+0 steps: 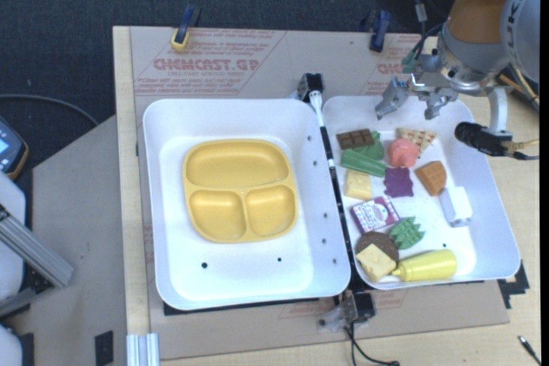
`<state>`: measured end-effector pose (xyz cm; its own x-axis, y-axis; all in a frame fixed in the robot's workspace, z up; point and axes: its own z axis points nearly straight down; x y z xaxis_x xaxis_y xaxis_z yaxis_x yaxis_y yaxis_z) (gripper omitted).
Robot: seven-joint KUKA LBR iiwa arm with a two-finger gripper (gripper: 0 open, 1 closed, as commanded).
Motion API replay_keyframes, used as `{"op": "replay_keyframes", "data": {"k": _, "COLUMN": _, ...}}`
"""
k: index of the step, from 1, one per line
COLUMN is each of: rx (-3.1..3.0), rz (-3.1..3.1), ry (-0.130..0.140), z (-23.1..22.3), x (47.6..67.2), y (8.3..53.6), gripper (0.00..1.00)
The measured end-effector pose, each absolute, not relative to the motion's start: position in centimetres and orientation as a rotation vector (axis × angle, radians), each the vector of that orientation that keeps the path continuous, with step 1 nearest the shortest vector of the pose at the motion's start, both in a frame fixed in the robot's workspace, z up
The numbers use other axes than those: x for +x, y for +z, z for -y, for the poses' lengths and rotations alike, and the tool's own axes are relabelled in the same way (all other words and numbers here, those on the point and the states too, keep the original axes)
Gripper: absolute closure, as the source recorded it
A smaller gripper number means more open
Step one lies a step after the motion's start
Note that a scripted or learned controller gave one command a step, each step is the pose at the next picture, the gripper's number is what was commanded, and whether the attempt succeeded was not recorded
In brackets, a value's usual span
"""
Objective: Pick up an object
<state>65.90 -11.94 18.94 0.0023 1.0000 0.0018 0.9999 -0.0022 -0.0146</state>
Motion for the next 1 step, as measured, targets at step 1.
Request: {"op": "replay_keyframes", "data": {"k": 1, "rx": -2.221, "rz": 2.221, "ry": 0.001, "z": 11.93, "x": 66.22, "y": 19.75, "gripper": 0.0}}
